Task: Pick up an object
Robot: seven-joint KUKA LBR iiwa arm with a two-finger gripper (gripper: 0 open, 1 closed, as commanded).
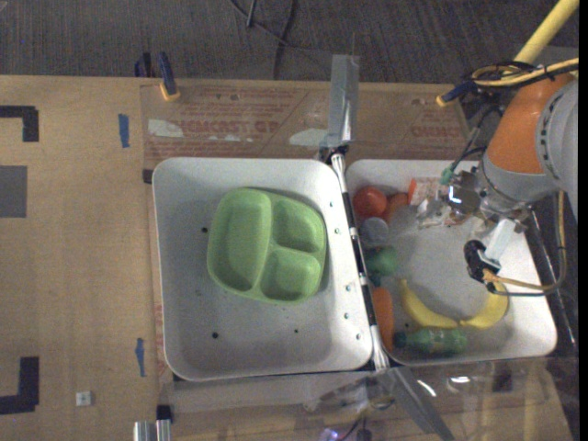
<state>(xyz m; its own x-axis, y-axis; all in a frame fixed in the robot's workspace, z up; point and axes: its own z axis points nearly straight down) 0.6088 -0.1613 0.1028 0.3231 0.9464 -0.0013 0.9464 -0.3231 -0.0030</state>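
Note:
My gripper [432, 211] hangs over the upper middle of the right bin [533, 333], below the orange band [516, 141] of the arm. Just to its left lie a red tomato-like ball [370, 200] and a small orange piece [398, 205]. A grey round object [374, 232] and a green round object [382, 263] sit along the bin's left wall. A yellow banana [441, 315], an orange carrot [383, 315] and a dark green bottle-shaped object [434, 340] lie near the front. Nothing is visibly held.
The left bin [184, 320] holds a light green divided plate [268, 244]. A metal divider [354, 246] runs between the bins. A black fitting with a yellow cable [480, 260] hangs from the arm above the banana's right end.

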